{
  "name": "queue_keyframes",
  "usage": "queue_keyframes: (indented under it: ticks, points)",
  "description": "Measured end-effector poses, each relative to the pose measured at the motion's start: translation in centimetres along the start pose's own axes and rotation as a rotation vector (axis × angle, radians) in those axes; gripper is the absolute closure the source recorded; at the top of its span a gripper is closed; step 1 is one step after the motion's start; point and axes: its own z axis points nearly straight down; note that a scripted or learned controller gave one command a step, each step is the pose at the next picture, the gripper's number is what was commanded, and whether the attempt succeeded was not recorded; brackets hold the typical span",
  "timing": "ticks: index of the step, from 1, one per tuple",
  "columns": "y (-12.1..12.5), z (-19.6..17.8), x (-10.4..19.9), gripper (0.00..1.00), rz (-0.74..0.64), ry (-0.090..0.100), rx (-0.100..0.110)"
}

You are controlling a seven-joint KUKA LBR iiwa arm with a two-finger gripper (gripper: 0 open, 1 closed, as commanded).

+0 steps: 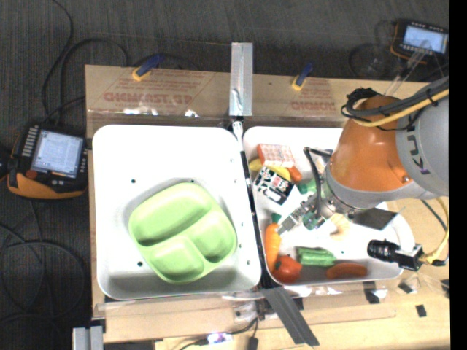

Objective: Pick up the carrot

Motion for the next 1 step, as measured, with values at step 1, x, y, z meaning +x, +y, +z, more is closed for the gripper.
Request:
queue_keyframes:
  ticks: [1]
  points:
    - [1.81,0.01,2.8,1.0,0.145,0.0,0.0]
